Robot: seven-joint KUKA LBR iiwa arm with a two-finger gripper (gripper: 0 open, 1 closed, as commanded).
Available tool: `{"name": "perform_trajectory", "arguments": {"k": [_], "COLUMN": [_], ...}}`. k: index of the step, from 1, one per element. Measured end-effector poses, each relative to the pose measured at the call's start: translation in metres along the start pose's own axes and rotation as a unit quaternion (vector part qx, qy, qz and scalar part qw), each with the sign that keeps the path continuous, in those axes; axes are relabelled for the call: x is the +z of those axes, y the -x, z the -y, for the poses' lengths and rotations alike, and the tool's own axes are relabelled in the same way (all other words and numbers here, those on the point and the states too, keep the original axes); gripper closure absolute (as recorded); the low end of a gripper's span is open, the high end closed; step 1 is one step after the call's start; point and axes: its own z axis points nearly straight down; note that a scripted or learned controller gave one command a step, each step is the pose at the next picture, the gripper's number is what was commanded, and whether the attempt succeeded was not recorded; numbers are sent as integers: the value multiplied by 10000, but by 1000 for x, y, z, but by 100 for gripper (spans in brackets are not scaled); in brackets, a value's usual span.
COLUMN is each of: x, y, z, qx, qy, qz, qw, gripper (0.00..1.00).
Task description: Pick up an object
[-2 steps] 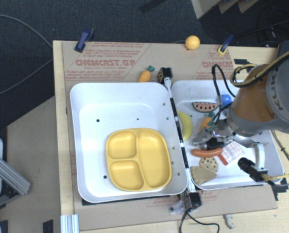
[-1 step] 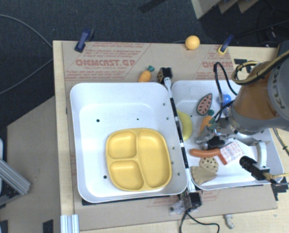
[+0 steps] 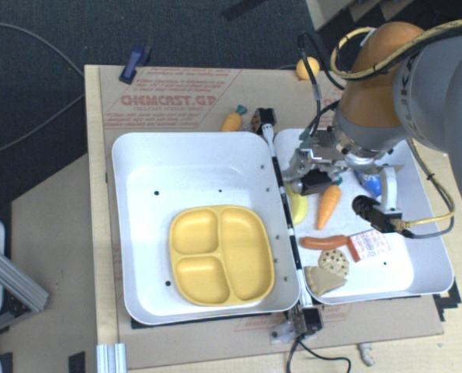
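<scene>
Cardboard-topped bench, two white bins. Gripper (image 3: pixel 314 176) low in right bin (image 3: pixel 432 266), just above carrot (image 3: pixel 328 206); opening: cannot tell. Banana (image 3: pixel 298 207) beside carrot, sausage (image 3: pixel 324 242) below. Risk: crowded pieces, fingers nudge carrot or clip neighbour, grasp comes up empty.

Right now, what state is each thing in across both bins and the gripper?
Yellow divided plate: flat in left bin, compartments bare.
Carrot: lying in right bin, untouched.
Banana: lying against the divider.
Hot dog: lying flat.
Cookie: lying flat.
Gripper: low over right bin, above the carrot, nothing seen held.
</scene>
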Motion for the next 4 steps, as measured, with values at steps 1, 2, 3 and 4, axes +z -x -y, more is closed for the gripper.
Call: {"name": "perform_trajectory", "arguments": {"k": [1, 2, 3, 4], "x": [-42, -40, -24, -63], "y": [27, -19, 1, 15], "z": [16, 10, 19, 21], "qx": [13, 7, 16, 12], "qy": [-3, -6, -28, -2], "qz": [16, 8, 10, 14], "qw": [10000, 10000, 10000, 10000], "gripper": [100, 100, 100, 100]}}
